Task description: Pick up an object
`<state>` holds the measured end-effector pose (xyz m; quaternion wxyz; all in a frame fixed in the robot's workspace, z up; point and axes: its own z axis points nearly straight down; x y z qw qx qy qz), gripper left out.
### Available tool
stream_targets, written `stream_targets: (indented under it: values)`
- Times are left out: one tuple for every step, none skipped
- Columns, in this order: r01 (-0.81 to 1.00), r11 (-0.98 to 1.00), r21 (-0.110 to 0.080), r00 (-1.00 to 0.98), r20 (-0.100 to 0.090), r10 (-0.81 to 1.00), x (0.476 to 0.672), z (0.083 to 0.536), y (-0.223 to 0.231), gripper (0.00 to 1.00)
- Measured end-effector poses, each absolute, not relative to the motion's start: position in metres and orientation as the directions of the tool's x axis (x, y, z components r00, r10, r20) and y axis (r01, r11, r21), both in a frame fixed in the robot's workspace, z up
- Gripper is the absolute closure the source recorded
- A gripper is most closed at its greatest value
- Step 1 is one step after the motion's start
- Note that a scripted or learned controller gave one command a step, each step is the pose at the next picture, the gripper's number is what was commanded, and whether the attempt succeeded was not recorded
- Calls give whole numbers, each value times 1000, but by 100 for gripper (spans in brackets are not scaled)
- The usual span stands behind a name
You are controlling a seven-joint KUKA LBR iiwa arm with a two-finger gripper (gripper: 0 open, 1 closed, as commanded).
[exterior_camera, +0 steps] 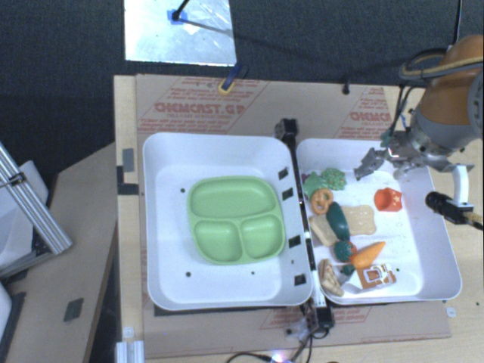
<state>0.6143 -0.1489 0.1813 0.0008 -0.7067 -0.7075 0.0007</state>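
hand [368,165] above right bin [442,259], broccoli [326,178] just left, apart.

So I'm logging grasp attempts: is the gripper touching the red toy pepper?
Apart. The camera view shows bare white bin floor between the gripper and the red pepper, which lies lower in the right bin.

The arm [452,89] runs off the right edge, its upper part cut away; the gripper [372,162] looks too small and blurred to read its fingers
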Motion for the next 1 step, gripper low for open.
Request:
stream_targets:
  values:
    - [1000, 4, -2, -4, 1, 1000, 614, 130, -138, 0]
